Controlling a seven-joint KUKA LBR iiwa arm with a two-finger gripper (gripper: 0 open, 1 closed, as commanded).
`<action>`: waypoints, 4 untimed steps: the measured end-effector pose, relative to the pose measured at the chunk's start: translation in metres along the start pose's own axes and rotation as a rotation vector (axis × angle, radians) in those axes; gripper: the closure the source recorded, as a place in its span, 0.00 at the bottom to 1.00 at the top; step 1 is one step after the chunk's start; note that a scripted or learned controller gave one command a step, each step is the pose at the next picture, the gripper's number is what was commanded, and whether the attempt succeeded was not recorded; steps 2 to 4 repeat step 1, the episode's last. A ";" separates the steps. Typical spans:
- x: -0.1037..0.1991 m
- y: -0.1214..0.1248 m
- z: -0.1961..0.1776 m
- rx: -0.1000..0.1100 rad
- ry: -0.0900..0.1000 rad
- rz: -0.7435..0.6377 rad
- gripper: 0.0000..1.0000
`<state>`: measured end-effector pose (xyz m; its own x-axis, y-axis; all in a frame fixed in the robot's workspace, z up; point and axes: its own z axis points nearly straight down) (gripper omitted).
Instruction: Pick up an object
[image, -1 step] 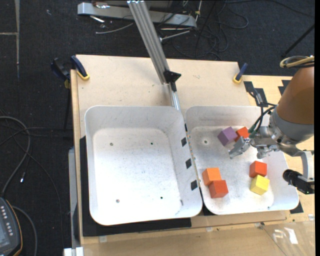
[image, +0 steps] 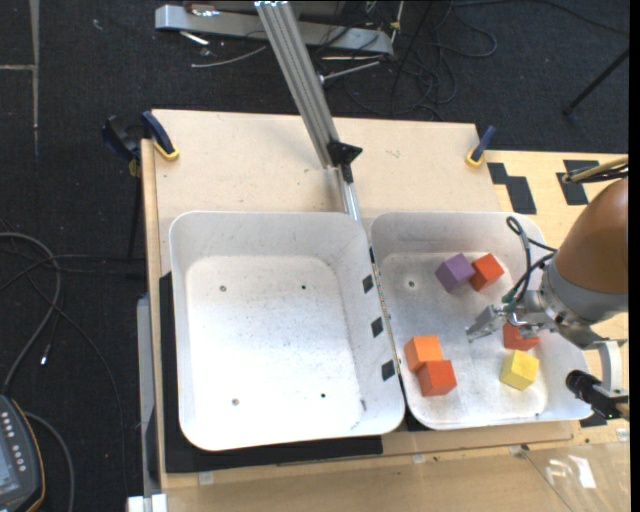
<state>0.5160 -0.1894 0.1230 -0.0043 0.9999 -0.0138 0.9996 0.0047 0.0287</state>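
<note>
Hovering jaws (image: 497, 322), red block (image: 520, 337) just beside

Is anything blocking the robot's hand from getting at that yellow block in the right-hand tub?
Nothing visible does. The end effector hangs over the right bin, just up-left of the yellow block. A red block sits close beside it, right by the end effector, above the yellow one.

Dark carpeted floor (image: 70, 80) with loose black cables (image: 40, 290) left and far; pale wooden bench (image: 260, 160) with blue-yellow clamps (image: 160, 135) at far corners; slanted metal pole (image: 305, 85) rising far centre; grey device (image: 18, 455) near left
</note>
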 end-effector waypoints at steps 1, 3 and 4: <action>0.054 0.081 0.028 0.019 0.014 -0.005 0.00; 0.054 0.081 0.028 0.019 0.014 -0.005 0.00; 0.054 0.081 0.028 0.019 0.014 -0.005 0.00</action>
